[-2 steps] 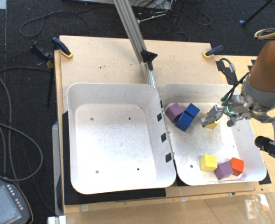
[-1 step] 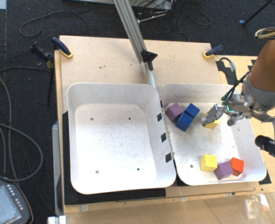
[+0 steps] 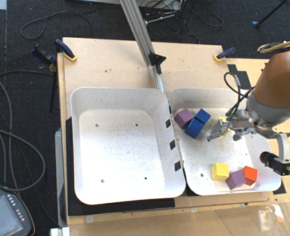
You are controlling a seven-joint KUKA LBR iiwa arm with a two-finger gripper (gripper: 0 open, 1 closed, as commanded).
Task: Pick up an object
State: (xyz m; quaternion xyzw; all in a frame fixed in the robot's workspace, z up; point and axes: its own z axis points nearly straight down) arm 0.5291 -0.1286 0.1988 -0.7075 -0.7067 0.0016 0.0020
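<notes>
- Reaching into the right bin (image 3: 263,185), your gripper (image 3: 215,132) hangs above the floor of that bin, just right of the blue block (image 3: 197,122) and the purple block (image 3: 183,116).
- You see its fingers pointing left toward that pair, slightly parted, with nothing between them; the claw reads as released and empty.
- You are, by my judgement, in the approach step: no block is grasped yet.
- Candidates lie in two clusters: blue and purple touching each other near the bin's left wall, and a yellow block (image 3: 219,171), a second purple block (image 3: 235,179) and an orange block (image 3: 250,173) packed together near the front rim.
- The left bin (image 3: 86,102) holds no blocks.
- For the next move you likely need to shift left over the blue block, line the fingers across its free sides, descend, then close. The purple neighbour touching it may block one finger.
</notes>
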